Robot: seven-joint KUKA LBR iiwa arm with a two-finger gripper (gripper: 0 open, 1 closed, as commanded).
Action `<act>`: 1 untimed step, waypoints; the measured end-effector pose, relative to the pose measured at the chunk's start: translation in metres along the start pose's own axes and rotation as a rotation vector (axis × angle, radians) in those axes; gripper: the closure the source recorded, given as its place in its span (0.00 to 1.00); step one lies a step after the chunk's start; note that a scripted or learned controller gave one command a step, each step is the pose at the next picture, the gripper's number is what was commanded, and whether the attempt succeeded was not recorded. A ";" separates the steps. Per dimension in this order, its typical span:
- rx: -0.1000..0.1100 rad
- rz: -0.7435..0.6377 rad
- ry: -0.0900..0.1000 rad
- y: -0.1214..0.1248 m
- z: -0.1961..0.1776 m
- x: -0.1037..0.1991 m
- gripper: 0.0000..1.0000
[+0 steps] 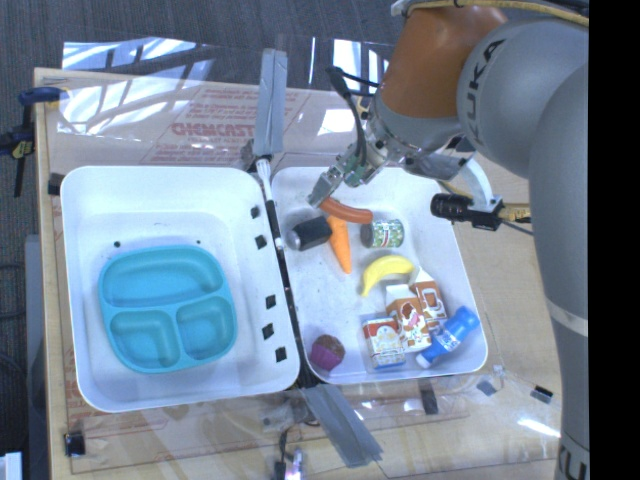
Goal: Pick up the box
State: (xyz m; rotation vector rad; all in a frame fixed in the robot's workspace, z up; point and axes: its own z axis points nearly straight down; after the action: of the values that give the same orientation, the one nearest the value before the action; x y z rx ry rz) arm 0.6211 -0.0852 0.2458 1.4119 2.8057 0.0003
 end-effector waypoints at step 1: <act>0.001 -0.007 0.000 -0.014 0.014 -0.028 1.00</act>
State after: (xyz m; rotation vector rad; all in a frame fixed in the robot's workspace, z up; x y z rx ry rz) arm 0.6263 -0.1160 0.2321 1.4018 2.8109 -0.0006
